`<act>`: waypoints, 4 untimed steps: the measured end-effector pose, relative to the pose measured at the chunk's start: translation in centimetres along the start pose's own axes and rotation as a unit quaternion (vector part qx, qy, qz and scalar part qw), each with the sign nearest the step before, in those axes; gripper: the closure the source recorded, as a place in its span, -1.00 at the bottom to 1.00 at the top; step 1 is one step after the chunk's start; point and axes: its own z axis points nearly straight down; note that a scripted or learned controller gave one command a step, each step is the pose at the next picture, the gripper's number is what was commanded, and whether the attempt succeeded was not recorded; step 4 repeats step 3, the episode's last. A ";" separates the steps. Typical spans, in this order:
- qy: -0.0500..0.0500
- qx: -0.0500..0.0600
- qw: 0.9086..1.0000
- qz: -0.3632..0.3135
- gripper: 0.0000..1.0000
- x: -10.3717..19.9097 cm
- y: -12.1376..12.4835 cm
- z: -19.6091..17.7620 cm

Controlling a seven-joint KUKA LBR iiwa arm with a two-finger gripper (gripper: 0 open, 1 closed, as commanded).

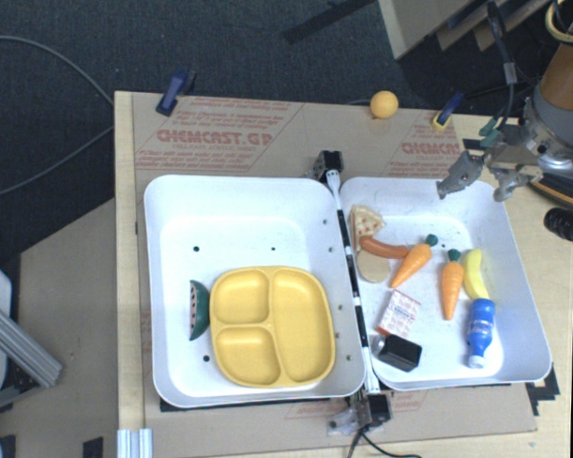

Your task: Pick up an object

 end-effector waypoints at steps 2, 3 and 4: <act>0.000 -0.002 1.000 0.000 -1.00 2.0 -3.0 19.7; 0.000 -0.003 1.000 0.001 1.00 2.0 -2.9 18.7; 0.000 -0.003 1.000 0.001 1.00 2.0 -2.9 18.7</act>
